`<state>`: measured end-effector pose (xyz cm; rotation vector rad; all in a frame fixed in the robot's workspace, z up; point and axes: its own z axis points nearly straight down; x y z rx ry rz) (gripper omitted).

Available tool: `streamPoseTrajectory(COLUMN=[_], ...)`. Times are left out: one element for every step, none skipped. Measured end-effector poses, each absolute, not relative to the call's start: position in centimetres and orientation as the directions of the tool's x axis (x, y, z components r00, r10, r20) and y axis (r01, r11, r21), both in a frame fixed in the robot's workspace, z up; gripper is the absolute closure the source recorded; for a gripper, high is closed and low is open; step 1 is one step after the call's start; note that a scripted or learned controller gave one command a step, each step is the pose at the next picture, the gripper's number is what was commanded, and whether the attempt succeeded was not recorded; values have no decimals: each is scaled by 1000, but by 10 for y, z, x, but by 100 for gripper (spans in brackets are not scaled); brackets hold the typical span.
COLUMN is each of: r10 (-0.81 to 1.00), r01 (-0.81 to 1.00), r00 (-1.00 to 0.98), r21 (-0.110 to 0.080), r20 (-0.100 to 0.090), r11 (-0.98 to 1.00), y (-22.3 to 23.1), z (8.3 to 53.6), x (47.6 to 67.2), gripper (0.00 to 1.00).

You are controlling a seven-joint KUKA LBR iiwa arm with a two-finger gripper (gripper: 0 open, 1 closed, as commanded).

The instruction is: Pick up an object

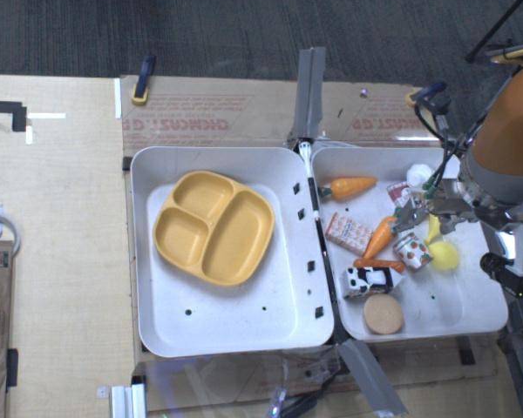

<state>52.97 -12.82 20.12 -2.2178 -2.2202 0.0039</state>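
Note:
My gripper [416, 214] hangs over the middle of the right bin [436, 320], right above a cluster of toy food. Beneath and beside it lie an orange carrot [379, 234], a small red-and-white can [412, 251] and a yellow lemon [444, 255]. Another carrot [350, 185] lies at the bin's back left. A pink patterned packet [348, 232], a black-and-white cow-print piece [368, 279] and a round tan cookie [383, 313] lie toward the front. Nothing visibly sits between the fingers.
The left bin [157, 320] holds a yellow three-compartment plate [213, 226]. A grey divider bar [309, 103] runs between the bins at the back. A white round object [418, 175] lies at the right bin's back. The arm's orange band [506, 138] looms at right.

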Motion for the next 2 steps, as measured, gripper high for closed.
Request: streamPoseTrajectory(r10=[1000,1000], r01=[1000,1000], r00=[21,24], r21=[-2,-4], r20=[0,1], r11=[-21,-24], y=[-157,-157], z=[91,99], x=[538,538], gripper=[0,100])
